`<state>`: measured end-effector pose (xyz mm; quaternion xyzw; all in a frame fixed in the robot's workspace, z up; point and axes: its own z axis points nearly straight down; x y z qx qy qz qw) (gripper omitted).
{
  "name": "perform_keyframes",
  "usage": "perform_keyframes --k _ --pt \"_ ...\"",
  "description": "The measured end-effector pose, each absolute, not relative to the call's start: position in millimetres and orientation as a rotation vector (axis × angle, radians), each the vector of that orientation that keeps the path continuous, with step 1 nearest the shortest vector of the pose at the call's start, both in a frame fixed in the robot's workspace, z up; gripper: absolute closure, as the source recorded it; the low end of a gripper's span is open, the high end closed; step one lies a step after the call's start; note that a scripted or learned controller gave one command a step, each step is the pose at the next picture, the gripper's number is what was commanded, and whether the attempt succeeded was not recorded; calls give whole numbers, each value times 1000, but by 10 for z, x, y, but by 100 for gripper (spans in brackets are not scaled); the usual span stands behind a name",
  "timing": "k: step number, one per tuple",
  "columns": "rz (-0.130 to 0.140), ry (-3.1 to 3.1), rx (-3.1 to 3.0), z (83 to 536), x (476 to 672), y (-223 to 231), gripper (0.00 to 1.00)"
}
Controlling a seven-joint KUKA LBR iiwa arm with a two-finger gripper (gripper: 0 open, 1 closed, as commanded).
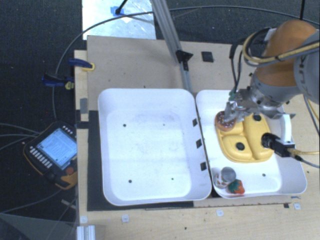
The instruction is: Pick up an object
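So, biggest thing first: the tabletop (135, 64) is seen as a tan board, with two shallow white bins set on it side by side. The right bin (292, 176) is used as the landmark for everything below.

The left bin (145, 144) is found touching the right bin's left rim, with small black clips showing along that shared edge.

The arm (285, 54) is seen reaching in over the right bin's upper right corner, grey with the orange band curved above the wrist and cables looped around it.

A yellow lumpy object (247, 141), shaped a bit like a toy with dark spots on it, is seen lying in the middle of the right bin, toward its upper half.

The hand (231, 115) is lowered over the right bin's upper left area, right at a round pinkish-brown ring-shaped object (224, 124) that sits against the yellow object's upper left. Whether the hand is spread or pinched can't be told from this angle, and whether the ring is touched can't be told either.

A small grey ball (228, 173) is spotted in the right bin's lower left corner, and a tiny red and green item (236, 186) is tucked just below it, touching or nearly so.
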<state>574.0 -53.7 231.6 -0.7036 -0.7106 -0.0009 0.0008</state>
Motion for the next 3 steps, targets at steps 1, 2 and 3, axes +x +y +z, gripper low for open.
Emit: perform_keyframes --k 1,2,3 --pt "-3 -2231 -2208 2338 5535 35 100" --pt "-5 -2233 -2208 2421 5454 579 100" --pt "-1 -2231 -2209 2278 5303 1067 100"
